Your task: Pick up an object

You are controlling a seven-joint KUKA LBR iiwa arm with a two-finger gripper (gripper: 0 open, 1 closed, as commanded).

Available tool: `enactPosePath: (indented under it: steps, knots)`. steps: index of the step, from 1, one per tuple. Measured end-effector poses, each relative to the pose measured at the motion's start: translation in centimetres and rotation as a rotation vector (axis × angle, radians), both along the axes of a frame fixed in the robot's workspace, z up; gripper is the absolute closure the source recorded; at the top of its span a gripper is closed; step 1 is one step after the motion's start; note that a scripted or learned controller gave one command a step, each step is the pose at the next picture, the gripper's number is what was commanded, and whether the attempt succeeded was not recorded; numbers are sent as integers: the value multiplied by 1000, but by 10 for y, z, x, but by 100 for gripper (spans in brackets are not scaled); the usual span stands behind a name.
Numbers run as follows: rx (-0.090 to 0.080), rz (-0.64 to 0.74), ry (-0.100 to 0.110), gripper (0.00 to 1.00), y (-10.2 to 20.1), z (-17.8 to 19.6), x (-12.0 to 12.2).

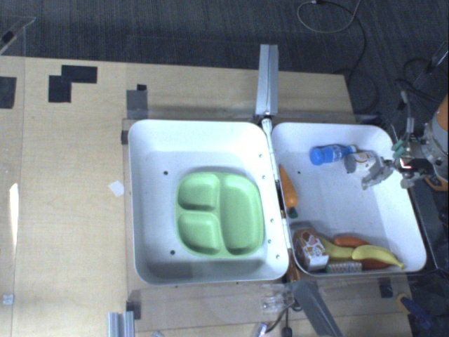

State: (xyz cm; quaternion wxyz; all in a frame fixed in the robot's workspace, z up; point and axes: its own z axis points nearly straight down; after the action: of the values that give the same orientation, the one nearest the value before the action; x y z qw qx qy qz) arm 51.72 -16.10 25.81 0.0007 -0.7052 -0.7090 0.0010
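Two white bins sit side by side on a wood bench [63, 209]. Left bin [151, 153] has a green divided plate [219, 214] with three compartments, lying flat near the middle, slightly toward the front.

Right bin [330, 209] holds the loose items. A bottle [340, 154] with a blue cap lies on its side near the back wall, cap end pointing left. An orange carrot-like piece [287, 186] lies along the left wall, close to the divider between the bins, with a dark green end toward the front. In the front left corner sits a small round brownish packet or can [312, 248]; can't tell which. Just right of it, along the front wall, a yellow banana [370, 255] lies next to a red-orange item [349, 241], touching or nearly so.

The arm comes in at the right edge. The gripper [388, 170] is over the right bin's back right part, just beside the bottle's label end, nothing seen between the fingers. Too small and blurred to say if it is released or clenched, or whether it touches the bottle.

A black cable [351, 12] loops on the dark floor behind the bench. Black markers [70, 81] are on the bench's far left.
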Motion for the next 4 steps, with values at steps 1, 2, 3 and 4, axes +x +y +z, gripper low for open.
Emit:
enactPosePath:
  steps: [1,2,3,4]
  knots:
    - [0,5,0,100,1,8,3]
    - [0,328,-4,100,-11,-7,30]
    - [-2,285,-6,100,11,120,9]
    - [0,325,-3,100,5,35,31]
